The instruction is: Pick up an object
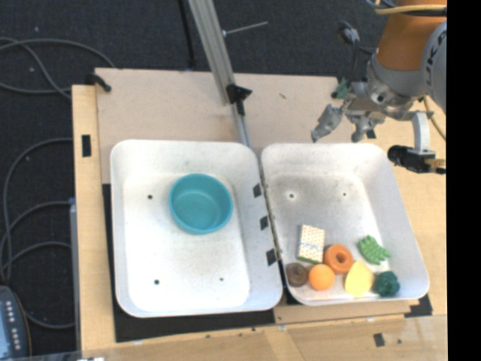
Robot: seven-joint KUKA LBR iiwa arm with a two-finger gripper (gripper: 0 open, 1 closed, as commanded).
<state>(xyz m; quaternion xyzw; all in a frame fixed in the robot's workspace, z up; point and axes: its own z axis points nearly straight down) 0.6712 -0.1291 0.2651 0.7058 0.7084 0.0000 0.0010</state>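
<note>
Round teal bowl [200, 203] in speckled left bin [135, 201].

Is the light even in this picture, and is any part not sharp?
In the camera view, light is soft and fairly even; the teal bowl casts only a faint shadow in the left bin; the small objects in the right bin look slightly soft, and the gripper is a little blurred.
</note>
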